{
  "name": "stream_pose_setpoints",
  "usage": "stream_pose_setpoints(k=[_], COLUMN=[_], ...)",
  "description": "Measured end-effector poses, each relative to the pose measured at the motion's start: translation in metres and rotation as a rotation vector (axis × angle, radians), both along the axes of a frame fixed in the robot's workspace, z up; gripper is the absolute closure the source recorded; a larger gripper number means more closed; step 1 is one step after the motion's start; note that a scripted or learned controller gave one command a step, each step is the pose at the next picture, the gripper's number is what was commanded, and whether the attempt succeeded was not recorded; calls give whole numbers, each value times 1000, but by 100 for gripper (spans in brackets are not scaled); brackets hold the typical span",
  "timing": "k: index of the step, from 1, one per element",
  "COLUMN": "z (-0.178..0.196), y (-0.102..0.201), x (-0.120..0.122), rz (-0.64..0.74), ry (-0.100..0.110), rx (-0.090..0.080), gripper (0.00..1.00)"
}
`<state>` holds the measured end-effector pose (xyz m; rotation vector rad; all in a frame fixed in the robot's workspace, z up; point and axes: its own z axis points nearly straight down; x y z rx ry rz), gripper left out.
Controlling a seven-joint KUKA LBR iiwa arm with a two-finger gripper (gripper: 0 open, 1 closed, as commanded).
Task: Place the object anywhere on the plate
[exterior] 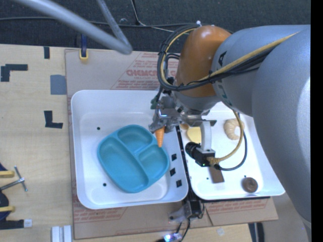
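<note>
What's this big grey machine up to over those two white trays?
It's a robot arm meant to put an object onto the blue plate, which lies in the left bin. Its gripper hangs at that bin's right edge, just above the plate's rim, with a small orange carrot-like piece at its tip. A few other small items lie in the right bin.

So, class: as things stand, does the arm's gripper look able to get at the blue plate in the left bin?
Probably yes. The gripper hangs just above the blue plate's upper right corner, an orange carrot-like piece under it, and nothing lies between gripper and plate in the left bin.
</note>
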<state>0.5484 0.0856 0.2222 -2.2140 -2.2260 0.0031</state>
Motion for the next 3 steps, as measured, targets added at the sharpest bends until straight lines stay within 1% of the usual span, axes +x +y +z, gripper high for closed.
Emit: stream_pose_setpoints(k=[2,3], z=[10,10], y=[91,88], x=[-25,-25], rz=[2,-2], ry=[0,0], rx=[0,-1], gripper=[100,0])
